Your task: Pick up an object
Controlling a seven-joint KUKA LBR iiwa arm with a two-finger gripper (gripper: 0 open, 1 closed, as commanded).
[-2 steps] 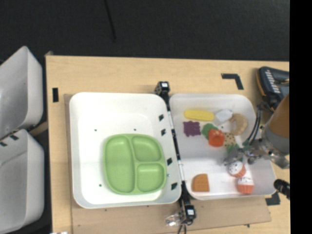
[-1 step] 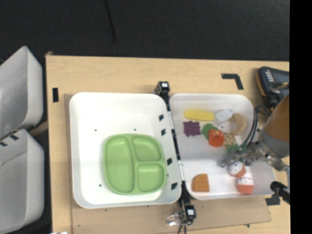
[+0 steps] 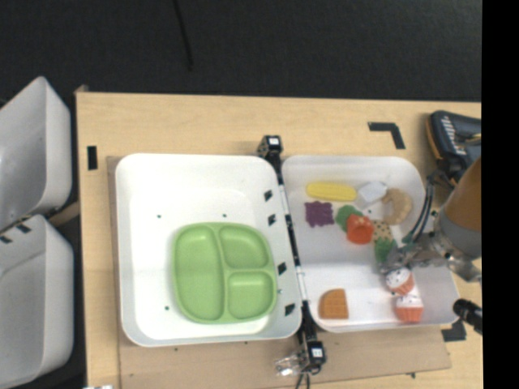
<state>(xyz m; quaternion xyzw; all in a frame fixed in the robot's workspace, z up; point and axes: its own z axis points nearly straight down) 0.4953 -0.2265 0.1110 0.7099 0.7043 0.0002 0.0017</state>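
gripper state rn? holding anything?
Gripper: cannot tell. It sits low in the right bin among the toys, too blurred to see a grasp.

Two shallow white bins sit side by side on one wooden bench (image 3: 186, 124): a left bin (image 3: 134, 217) and a right bin (image 3: 324, 173). The left bin holds one green divided plate (image 3: 223, 272) with three compartments. The right bin holds several small items: one yellow corn cob (image 3: 331, 190), one purple grape bunch (image 3: 319, 213), one red-and-green strawberry-like piece (image 3: 357, 227), one tan pretzel-like piece (image 3: 397, 205), one orange waffle-like square (image 3: 333, 304), and one red-and-white item (image 3: 408, 306).
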